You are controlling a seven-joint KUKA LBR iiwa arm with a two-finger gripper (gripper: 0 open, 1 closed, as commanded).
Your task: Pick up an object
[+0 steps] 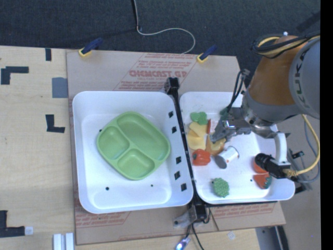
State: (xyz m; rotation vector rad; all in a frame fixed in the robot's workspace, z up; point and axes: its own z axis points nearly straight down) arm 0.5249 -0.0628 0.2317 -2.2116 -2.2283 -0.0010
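The pick looks barely begun: the hand (222, 132) hangs low over the right bin (244, 189), its grip unreadable, nothing visibly held, with yellow pieces (196, 135) just beside it unlifted.

Green divided plate (133, 146), left bin (83, 105)

A dark grey carpet (78, 12) covers the floor at the top, with a thin white cable (156, 33) looping across it. Below lies a pale wooden bench top (31, 155) marked with black tape pieces (52, 123). On it sits a sheet of brown cardboard (151, 72) with red print, held by two blue-and-yellow clamps (89, 47) at its far edge.
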